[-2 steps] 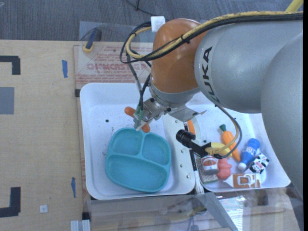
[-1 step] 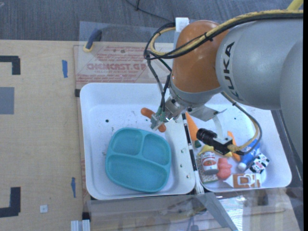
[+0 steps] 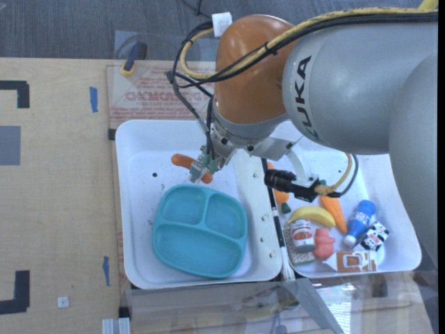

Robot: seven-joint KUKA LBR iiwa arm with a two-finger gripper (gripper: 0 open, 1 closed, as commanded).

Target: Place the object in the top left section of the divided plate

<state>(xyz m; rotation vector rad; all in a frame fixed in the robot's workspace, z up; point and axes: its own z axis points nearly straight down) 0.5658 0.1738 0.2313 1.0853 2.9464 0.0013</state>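
gripper [image 3: 206, 167] low in left bin [image 3: 132, 145], just above plate [image 3: 200, 232] rim. orange piece [image 3: 182, 161] at tips, apparently beside, not visibly pinched. claw state: cannot tell. risk: no real grip, or release early, so piece lands on bin floor short of top-left section.

Slanted overhead view of both bins [image 3: 132, 207]
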